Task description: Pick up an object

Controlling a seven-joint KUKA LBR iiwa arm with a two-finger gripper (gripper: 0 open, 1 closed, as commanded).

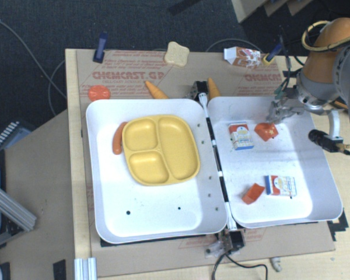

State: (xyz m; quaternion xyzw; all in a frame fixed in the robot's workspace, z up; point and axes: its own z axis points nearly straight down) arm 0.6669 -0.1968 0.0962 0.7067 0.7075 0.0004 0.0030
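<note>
Overhead slanted view of the table (46,174) with two white bins side by side. The left bin (105,214) holds a yellow divided tray (161,149) with an orange sausage-shaped piece (117,139) touching its left rim. The right bin (315,191) holds four candidates: a small carton (241,136) at upper centre, a red block (266,131) just beside it to the right, a second carton (280,186) lower down, and an orange-red block (253,193) just left of that. The gripper (278,111) hangs at the upper right of the frame, above the far edge of the right bin and near the red block; whether its fingers stand wide or narrow cannot be told, since they are small and blurred against the wrist. Nothing is seen between them. Judged from this pose, the step in hand is the approach to the red block. Done well, it calls for centring over the block, staying clear of the neighbouring carton, and descending straight. Closing off-centre would likely nudge the block aside.
</note>
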